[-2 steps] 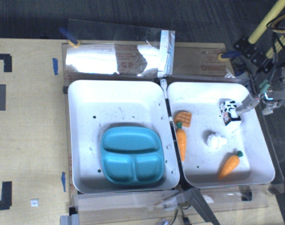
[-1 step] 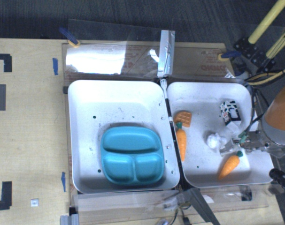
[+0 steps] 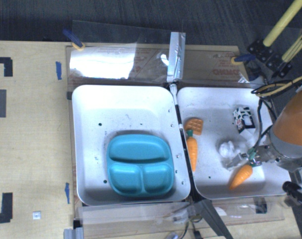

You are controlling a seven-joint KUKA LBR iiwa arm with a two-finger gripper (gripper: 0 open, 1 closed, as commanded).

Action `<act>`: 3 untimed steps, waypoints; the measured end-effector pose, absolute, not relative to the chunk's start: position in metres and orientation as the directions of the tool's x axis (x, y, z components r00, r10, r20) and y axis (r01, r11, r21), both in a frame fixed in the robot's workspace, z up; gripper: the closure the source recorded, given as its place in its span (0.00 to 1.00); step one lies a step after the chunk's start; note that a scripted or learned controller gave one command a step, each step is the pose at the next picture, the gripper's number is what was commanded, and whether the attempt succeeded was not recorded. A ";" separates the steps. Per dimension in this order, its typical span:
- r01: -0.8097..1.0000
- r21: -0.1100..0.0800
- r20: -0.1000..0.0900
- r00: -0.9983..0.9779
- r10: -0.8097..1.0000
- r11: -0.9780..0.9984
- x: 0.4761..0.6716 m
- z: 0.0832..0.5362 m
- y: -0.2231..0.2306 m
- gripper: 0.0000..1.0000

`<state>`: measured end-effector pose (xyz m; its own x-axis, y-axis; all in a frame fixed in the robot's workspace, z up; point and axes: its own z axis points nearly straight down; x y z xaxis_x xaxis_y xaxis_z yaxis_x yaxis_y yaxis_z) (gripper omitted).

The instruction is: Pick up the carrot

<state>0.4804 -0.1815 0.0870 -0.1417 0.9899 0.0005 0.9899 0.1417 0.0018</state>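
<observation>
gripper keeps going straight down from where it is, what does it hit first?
Likely the carrot in the right bin: the gripper sits right over its leafy top. Depth is unclear; a white crumpled object lies just beside.

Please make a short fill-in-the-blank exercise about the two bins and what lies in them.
1. The blue tray lies in the ___ bin.
2. It has ___ compartments.
3. The right bin holds ___ carrots.
4. The gripper is beside the carrot at that bin's ___ edge.

Missing words: left; three; two; near
</observation>
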 end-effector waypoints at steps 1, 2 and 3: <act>0.992 0.005 -0.002 -0.124 0.992 0.124 0.481 0.087 -0.160 0.00; 0.996 0.006 -0.002 -0.086 0.996 0.086 0.481 0.087 -0.143 0.00; 0.999 0.006 -0.002 -0.052 0.999 0.052 0.482 0.088 -0.129 0.00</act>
<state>0.4815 -0.1286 0.0876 -0.0516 0.9987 -0.0021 0.9987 0.0516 0.0061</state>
